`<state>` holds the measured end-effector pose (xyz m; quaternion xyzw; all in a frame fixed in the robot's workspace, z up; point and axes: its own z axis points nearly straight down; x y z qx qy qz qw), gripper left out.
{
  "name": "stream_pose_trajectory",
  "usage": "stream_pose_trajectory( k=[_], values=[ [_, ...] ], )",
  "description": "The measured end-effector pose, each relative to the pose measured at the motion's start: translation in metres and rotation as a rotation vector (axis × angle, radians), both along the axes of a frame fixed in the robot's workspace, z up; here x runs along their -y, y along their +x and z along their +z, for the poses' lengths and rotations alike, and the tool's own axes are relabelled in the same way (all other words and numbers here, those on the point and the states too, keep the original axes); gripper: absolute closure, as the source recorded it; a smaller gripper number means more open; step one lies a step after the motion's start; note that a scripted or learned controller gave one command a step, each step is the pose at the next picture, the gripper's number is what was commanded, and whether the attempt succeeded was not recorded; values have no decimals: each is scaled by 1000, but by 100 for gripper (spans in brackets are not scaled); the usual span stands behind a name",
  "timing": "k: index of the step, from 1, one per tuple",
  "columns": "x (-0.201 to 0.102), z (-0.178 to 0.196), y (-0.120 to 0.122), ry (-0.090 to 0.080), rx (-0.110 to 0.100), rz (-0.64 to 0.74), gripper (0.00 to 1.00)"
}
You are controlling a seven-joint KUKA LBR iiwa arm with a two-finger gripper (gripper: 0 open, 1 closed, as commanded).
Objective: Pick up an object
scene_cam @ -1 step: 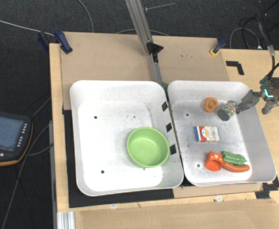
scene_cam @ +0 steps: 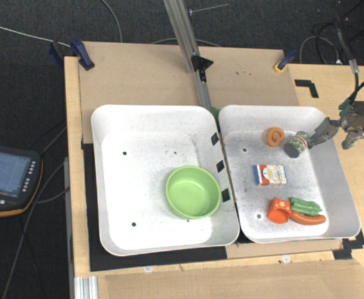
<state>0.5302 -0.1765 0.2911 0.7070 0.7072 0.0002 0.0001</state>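
Two white bins sit side by side on a tan bench (scene_cam: 169, 73). Left bin (scene_cam: 138, 129) carries a green bowl (scene_cam: 193, 192) near its right wall. Right bin (scene_cam: 331, 179) carries an orange round piece (scene_cam: 275, 136), a small dark can with a green label (scene_cam: 296, 144), a white and blue carton (scene_cam: 270, 174), and an orange-and-green toy cluster (scene_cam: 296, 210) near the front.

Gripper (scene_cam: 331, 136) reaches over the right bin's far right edge, fingers spread wide, nothing between them; one dark finger (scene_cam: 321, 132) points toward the can, just beside it.

Open floor lies between carton and right wall. Black clips mark the seam between bins. A metal pole (scene_cam: 185, 36) crosses the bench's far side. Dark carpet surrounds the bench; a handheld pendant (scene_cam: 7, 179) lies at left.
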Motion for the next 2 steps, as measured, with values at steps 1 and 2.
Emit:
stream_pose_trajectory(
  k=[1,2],
  values=[
    [5,-44,4,1,-4,0,0],
    [7,-86,5,1,-4,0,0]
  ],
)
